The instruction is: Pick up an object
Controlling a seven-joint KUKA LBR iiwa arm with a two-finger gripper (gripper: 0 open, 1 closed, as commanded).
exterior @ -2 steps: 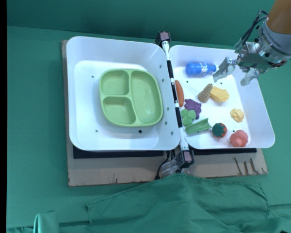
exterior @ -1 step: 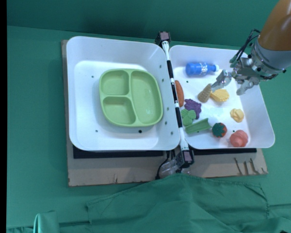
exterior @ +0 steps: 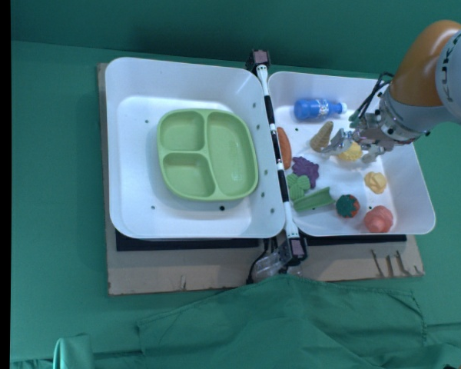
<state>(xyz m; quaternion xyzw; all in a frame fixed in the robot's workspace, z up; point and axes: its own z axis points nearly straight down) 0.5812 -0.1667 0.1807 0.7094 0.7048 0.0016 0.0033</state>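
Camera view puts the jaws low in the right white plastic bin, hanging from the grey arm with the orange band that reaches in from the right. We cannot tell from this slant whether they are spread or closed, and we see nothing clearly caught in them. They sit right over a small yellow toy piece, touching it or just above it; we cannot say which. Just beside them on the left lies a tan cone-shaped toy.

Moving outward, a blue toy bottle with a white cap lies on its side near the bin's far wall. A pale yellow lumpy toy rests near the right side, with a round orange toy in the near corner and a red and green ball-like toy beside it. Toward the divider we see a purple grape cluster, a green leafy toy, a green stalk-shaped toy and an orange carrot-like toy against the wall.

The left white bin carries a light green three-compartment plate, well apart from the arm. Both bins rest on a cardboard sheet on the green-covered table.

We judge the toys lie scattered loosely to offer separate targets, and the yellow piece is the likely pick.
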